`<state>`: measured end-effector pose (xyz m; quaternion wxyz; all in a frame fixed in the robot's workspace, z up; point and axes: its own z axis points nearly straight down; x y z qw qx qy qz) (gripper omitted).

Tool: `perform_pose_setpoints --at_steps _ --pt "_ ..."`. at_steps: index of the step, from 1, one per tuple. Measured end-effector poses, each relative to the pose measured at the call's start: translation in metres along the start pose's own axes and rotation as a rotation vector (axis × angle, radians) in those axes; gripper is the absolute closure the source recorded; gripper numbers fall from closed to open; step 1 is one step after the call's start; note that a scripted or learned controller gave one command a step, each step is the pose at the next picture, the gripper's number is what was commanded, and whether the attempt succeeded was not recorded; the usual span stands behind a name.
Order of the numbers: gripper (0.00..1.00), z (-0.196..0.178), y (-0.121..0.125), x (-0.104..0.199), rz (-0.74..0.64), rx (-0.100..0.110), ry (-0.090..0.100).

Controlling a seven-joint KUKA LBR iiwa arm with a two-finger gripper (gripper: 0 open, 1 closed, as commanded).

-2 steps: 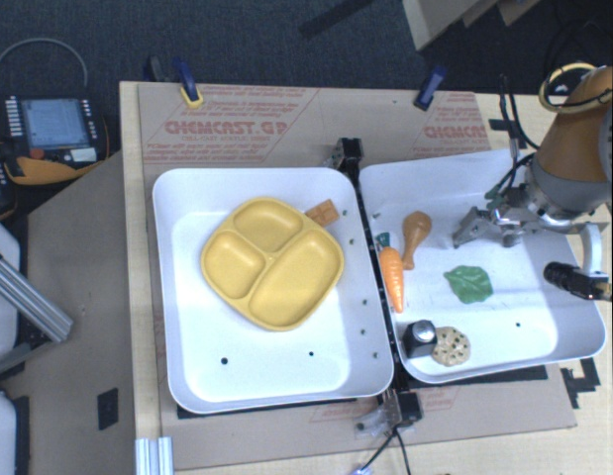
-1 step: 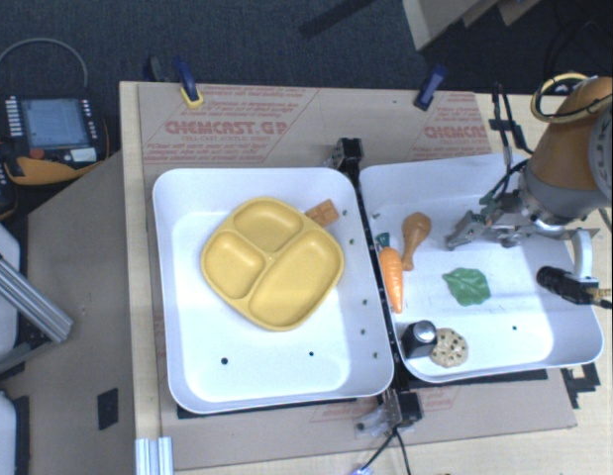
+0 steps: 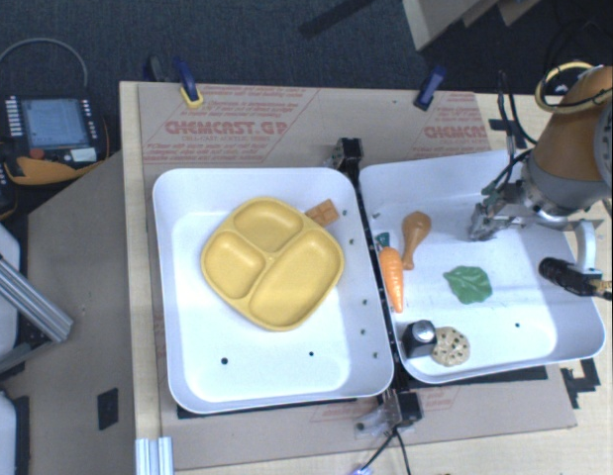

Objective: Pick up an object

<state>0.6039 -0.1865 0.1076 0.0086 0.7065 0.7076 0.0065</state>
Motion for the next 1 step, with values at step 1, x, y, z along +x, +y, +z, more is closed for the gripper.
perform_pose_setpoints --at_steps 1 --pt "1.0 -0.0476 0.0059 -0.0084 0.001 0.016 0.0"
